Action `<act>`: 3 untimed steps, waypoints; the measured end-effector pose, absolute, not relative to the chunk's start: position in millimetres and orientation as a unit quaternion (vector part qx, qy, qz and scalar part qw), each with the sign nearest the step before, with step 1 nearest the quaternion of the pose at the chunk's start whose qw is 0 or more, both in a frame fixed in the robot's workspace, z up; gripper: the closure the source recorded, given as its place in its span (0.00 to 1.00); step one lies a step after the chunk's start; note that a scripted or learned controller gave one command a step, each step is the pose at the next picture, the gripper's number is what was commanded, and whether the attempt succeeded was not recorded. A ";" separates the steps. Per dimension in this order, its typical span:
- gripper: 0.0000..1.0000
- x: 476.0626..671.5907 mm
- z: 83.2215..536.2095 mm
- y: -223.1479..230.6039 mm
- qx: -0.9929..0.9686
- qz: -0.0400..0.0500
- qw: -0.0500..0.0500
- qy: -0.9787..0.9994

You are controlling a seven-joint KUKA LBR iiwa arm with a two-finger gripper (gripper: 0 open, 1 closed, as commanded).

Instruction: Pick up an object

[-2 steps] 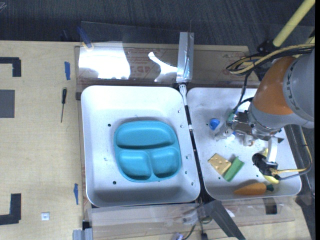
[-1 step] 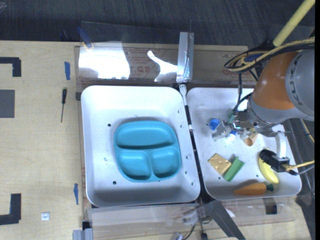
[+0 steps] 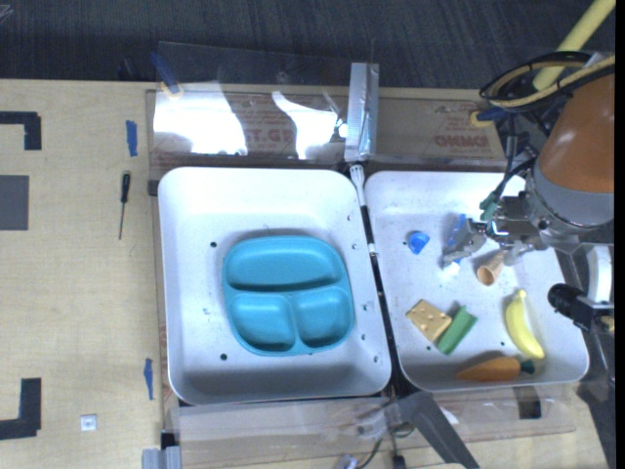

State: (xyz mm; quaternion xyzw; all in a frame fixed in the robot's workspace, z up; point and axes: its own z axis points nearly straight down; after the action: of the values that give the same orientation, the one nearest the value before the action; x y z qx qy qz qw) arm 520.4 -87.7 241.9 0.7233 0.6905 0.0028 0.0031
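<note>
A blue divided tray (image 3: 286, 291) is seen in the left bin (image 3: 186, 360), left of centre in the frame. In the right bin (image 3: 391, 203), from left to right, a small blue piece (image 3: 418, 241), a tan cracker-like square (image 3: 428, 319), a green block (image 3: 455, 329), an orange carrot (image 3: 489, 367) and a yellow banana (image 3: 523, 326) are laid out. The gripper (image 3: 467, 247) is poised low at the upper middle of that bin, beside a beige cup-like piece (image 3: 487, 272); whether its fingers are spread or closed cannot be told, and nothing is seen held. A good grasp is judged to need the fingers centred over one isolated item, descent kept vertical, and neighbours left undisturbed.
</note>
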 end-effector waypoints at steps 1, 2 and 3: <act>0.00 523.3 354.5 -128.2 0.764 0.002 0.003 0.645; 0.00 498.7 233.8 -78.7 0.798 -0.003 -0.003 0.602; 0.00 503.7 338.4 -58.0 0.824 0.003 0.001 0.567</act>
State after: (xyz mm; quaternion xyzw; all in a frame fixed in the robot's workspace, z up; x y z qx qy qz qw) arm 503.7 -58.0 338.4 0.8237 0.5670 0.0028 0.0014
